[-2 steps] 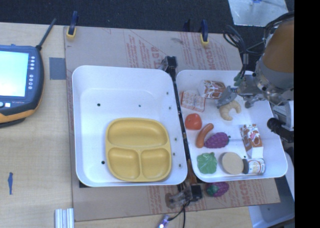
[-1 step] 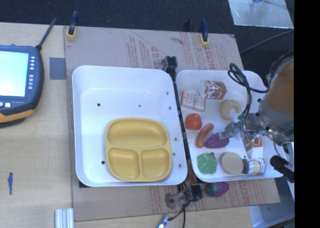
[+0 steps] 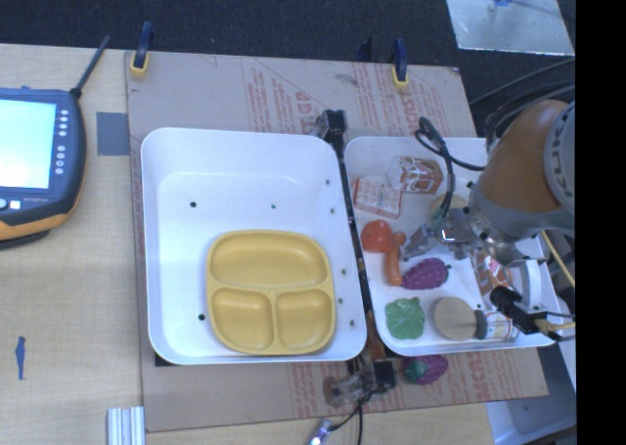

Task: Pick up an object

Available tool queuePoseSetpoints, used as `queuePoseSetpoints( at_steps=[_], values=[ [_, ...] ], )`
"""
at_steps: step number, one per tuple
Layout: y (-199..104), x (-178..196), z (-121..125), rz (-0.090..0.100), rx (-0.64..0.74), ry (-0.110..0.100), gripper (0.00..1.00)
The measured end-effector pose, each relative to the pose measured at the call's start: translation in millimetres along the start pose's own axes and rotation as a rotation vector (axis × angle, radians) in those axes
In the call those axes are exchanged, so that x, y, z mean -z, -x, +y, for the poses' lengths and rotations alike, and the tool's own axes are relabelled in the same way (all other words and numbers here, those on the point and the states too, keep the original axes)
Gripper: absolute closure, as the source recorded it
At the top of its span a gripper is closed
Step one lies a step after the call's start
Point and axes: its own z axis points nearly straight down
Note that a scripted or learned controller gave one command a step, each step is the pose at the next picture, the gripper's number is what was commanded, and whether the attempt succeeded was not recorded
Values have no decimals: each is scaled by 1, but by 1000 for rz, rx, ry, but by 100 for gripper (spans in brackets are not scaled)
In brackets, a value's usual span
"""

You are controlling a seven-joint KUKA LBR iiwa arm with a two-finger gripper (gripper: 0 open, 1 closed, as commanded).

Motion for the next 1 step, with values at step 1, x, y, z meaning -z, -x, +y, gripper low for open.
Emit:
queuePoseSetpoints(
  at_steps=[1],
  values=[
    [6,0,-43,1,0,0,0]
  ],
)
